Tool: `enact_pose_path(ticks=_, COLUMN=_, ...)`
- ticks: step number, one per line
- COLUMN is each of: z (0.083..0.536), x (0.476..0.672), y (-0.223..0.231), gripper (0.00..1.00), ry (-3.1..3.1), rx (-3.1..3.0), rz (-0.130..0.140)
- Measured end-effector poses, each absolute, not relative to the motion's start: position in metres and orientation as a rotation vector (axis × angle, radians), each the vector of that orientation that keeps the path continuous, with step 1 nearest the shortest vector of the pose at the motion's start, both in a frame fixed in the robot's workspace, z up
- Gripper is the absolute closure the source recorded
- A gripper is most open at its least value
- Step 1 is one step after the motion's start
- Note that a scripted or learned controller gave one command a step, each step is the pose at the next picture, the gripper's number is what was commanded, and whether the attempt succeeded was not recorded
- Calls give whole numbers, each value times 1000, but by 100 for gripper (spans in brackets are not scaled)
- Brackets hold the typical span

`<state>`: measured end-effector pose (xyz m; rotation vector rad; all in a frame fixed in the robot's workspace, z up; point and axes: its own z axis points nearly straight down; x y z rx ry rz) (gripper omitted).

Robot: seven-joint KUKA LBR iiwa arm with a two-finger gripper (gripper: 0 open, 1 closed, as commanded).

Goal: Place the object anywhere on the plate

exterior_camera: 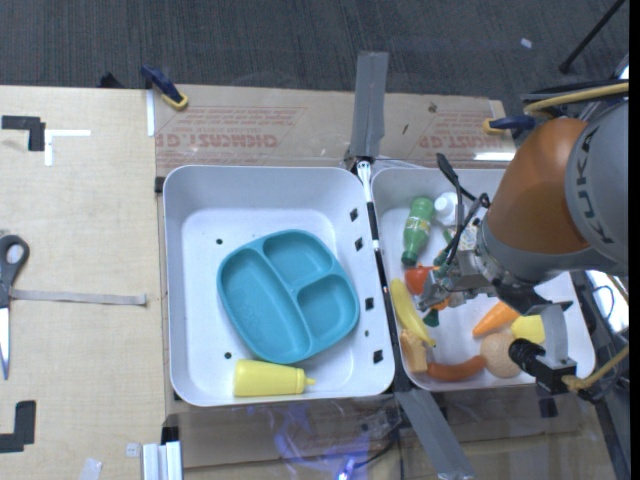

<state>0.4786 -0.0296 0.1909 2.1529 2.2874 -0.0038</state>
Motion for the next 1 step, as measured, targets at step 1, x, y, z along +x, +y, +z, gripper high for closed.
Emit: enact_pose_path(ticks=1, z=191, x=479, y=-30, gripper=0, ry=2287, rx=2153, rz=-3)
